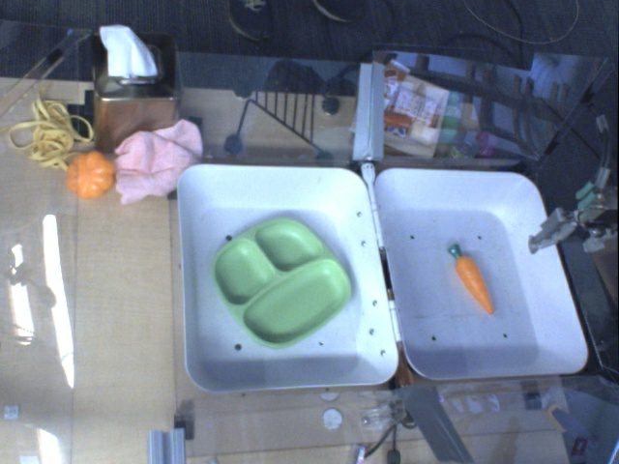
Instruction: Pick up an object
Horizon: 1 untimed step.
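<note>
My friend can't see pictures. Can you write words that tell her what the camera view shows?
Seen from above, a toy carrot lies in the right white bin, with the robot's gripper at that bin's right edge, holding nothing. The left white bin holds a green divided plate; a pink cloth and a small orange pumpkin sit on the bench beside it.

At the camera view's right edge, about level with the middle of the picture, a small part of the arm reaches in, and most of its body is cut off by the frame. The gripper (553,233) shows as a pale grey metal piece slanting down and to the left, with darker wrist parts and thin cables just behind it. It is too small and blurred to make out more.
</note>
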Each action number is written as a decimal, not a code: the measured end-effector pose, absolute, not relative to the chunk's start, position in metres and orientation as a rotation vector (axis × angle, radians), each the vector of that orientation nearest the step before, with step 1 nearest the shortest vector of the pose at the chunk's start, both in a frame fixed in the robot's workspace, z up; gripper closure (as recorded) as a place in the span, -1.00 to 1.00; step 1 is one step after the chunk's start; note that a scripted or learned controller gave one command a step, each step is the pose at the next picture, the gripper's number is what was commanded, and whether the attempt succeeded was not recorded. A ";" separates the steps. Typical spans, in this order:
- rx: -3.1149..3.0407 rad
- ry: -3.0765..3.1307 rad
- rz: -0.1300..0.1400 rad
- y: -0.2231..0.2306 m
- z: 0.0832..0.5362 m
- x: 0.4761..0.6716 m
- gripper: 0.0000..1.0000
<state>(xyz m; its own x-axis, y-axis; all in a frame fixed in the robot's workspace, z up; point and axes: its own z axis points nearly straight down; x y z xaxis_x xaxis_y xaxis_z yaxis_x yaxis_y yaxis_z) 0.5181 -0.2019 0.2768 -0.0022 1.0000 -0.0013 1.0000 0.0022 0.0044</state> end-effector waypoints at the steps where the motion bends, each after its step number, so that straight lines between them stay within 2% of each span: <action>1: 2.497 1.906 0.003 -0.106 0.121 0.551 -1.00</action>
<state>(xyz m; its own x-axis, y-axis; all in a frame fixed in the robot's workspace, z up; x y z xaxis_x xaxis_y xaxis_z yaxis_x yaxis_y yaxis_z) 0.5513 -0.1059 0.1212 0.2635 0.9647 0.0011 0.9647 -0.2635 0.0015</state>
